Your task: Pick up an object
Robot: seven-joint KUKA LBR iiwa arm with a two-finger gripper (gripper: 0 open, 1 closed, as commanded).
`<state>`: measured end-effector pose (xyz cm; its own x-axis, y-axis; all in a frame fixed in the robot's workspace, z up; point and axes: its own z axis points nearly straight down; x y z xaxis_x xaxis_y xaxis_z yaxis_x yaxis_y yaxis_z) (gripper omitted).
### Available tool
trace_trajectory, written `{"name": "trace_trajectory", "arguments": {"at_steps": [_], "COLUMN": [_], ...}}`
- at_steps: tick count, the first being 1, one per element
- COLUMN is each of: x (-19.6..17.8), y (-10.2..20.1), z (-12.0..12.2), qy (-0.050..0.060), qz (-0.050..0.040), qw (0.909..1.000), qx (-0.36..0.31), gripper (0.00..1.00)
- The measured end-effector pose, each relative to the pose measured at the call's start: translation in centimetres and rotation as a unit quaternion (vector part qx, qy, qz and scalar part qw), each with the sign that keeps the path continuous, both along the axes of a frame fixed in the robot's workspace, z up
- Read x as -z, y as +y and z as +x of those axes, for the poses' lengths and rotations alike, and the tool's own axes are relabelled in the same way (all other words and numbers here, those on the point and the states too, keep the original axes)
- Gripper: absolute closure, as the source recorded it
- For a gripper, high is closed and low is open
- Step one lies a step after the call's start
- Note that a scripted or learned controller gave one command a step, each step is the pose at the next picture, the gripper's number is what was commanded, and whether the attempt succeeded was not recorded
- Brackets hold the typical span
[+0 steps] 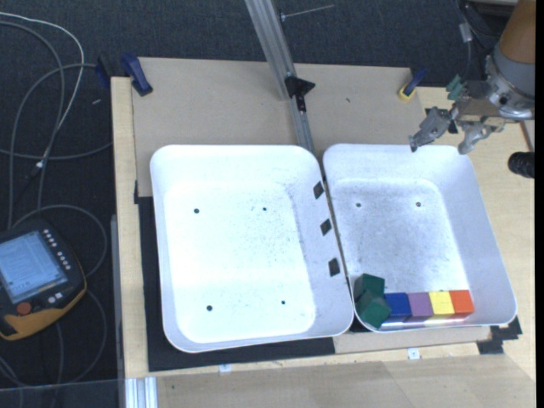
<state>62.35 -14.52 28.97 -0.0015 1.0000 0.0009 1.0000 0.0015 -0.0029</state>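
Note:
My gripper [444, 139] hangs over the far rim of the right bin [399, 155], its two fingers spread open with nothing between them. Along the near wall of that bin lies a row of blocks: a dark green block [371, 286] atop a green round piece [372, 311], then a blue block [397, 304], a purple block [420, 303], a yellow block [441, 302] and an orange block [461, 301]. The gripper is far from them, at the opposite end of the bin.
The left bin [170, 228] sits beside the right one, divided by a ridge with black clips [325, 226]. A metal rail [270, 32] runs from the top to the bins. A handheld pendant [32, 272] and cables lie left of the bench.

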Motion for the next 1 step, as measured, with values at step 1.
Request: {"name": "trace_trajectory", "arguments": {"at_steps": [1], "x": [3.21], "y": [-2.79], "z": [-9.26], "qy": [0.002], "qz": [0.0004], "qw": [1.0], "qx": [0.003], "gripper": [0.0]}}
